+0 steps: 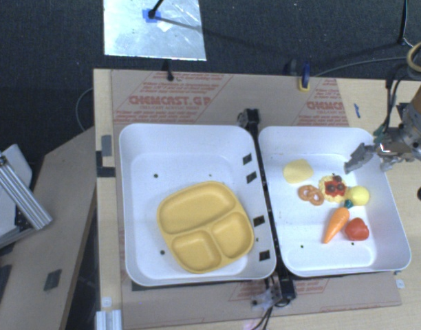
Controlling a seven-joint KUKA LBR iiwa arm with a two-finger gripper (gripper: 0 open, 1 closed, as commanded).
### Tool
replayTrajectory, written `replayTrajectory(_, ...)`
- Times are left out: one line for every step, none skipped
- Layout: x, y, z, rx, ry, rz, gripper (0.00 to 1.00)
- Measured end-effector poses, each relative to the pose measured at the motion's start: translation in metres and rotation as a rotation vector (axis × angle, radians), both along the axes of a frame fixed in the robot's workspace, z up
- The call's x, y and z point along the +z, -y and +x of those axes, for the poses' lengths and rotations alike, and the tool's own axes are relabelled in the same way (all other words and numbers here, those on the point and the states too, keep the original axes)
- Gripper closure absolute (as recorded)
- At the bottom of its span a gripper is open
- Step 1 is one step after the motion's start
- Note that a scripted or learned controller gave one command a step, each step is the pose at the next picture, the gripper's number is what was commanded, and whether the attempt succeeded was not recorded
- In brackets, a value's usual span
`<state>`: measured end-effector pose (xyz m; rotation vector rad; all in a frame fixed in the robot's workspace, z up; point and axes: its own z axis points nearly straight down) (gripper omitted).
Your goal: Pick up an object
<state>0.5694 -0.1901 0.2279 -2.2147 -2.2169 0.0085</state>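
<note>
The right bin (386, 253) holds several toy foods. A pale yellow disc (298, 171) lies at the back, with a brown pretzel (311, 194) in front of it. Beside them are a yellow and red pizza-like piece (333, 186), a yellow lemon (360, 196), an orange carrot (335, 224) and a red tomato (357, 229). My gripper (355, 160) hangs over the back right part of this bin, above and just behind the lemon. It points down and to the left, and nothing is seen in it.
A yellow three-compartment tray (206, 225) lies in the left bin (138, 184). The black divider (260, 184) between the bins carries clips. Cables run behind the arm at the right. A grey aluminium frame (14, 191) stands off the bench to the left.
</note>
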Motion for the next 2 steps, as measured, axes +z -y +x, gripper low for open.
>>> replayTrajectory(0.006,-0.001,0.003,0.003,0.011,-0.002,0.0)
replayTrajectory(-0.036,-0.002,0.0,0.001,0.008,-0.002,0.0)
